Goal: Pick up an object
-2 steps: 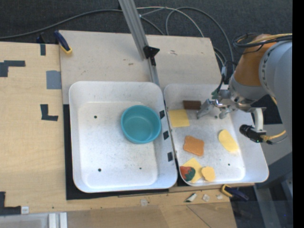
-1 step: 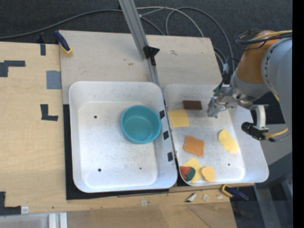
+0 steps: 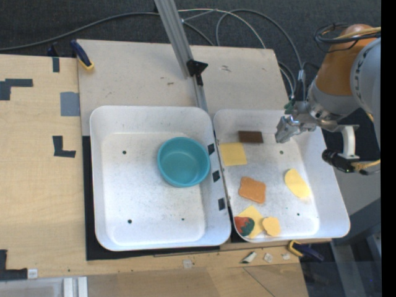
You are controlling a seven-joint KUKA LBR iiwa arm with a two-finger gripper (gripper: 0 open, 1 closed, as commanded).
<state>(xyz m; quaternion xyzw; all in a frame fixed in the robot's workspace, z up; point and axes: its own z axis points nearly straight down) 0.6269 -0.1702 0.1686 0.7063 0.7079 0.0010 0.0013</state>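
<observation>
My gripper (image 3: 284,130) hangs over the back right part of the right bin (image 3: 328,197), just right of a small dark brown block (image 3: 250,137). Nothing shows between its fingers. In the same bin lie a pale yellow square (image 3: 233,154), an orange toast-like piece (image 3: 252,190), a yellow oval (image 3: 297,184), a small orange-yellow round piece (image 3: 271,226) and a red, green and yellow item (image 3: 247,223) at the front. A teal bowl (image 3: 183,161) sits upright in the left bin (image 3: 117,184).
A grey metal pole (image 3: 179,39) slants across the back of the bench toward the gap between the bins. Cables (image 3: 247,17) loop behind the right bin. A blue and yellow clamp (image 3: 81,54) lies at the back left.
</observation>
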